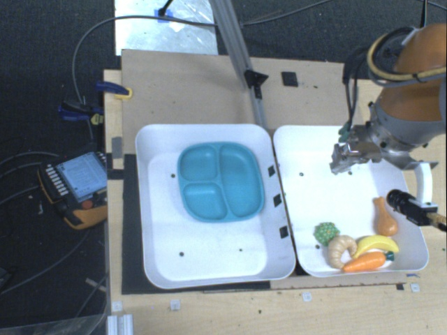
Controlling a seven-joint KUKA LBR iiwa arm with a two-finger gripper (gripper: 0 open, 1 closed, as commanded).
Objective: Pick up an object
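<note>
Claw hangs over the upper part of the right bin, at about two o'clock from the middle of the table; from this slant I cannot tell how it is set. Nothing shows in its grip. Grey arm with its orange band runs off from it toward two o'clock.

Toy foods lie in a cluster at the bin's five o'clock corner, well apart from the claw. Nearest the claw, at about five o'clock from it, is a brown pear-shaped piece. Below that lies a yellow banana, touching an orange carrot just under it. A beige curled piece rests against the carrot's nine o'clock end, and a green broccoli sits just beside it at eleven o'clock.

Left bin, at nine o'clock from the claw, holds a blue divided tray with three compartments.

Beyond the table's nine o'clock edge, a handheld device with a blue screen lies on the dark floor among cables
</note>
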